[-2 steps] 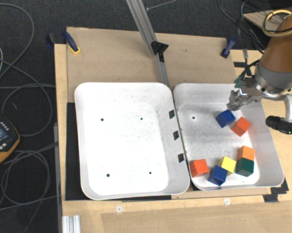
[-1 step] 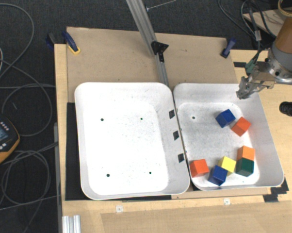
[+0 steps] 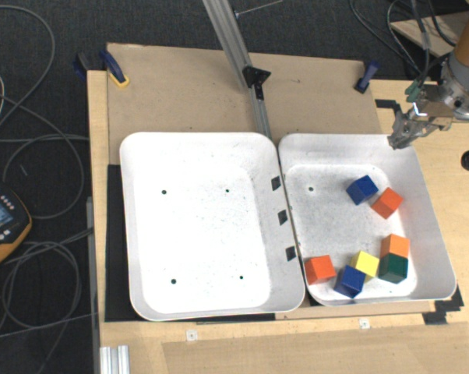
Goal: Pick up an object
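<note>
Several small cubes lie in the right bin [image 3: 328,162]. A blue cube [image 3: 362,188] and an orange-red cube [image 3: 387,202] sit together near its middle right. Along the front edge are an orange cube [image 3: 320,269], a second blue cube [image 3: 349,280], a yellow cube [image 3: 366,263], a dark green cube [image 3: 393,268] and another orange cube [image 3: 396,245]. My gripper [image 3: 401,135] hangs over the bin's far right corner, above and to the right of the upper blue cube. Nothing shows in it.
The left bin [image 3: 141,209] lies beside the right one, with black clips [image 3: 281,216] along the shared edge. A grey metal pole [image 3: 233,45] slants up from the bench behind the bins. Blue clamps [image 3: 114,67] hold the board's far corners.
</note>
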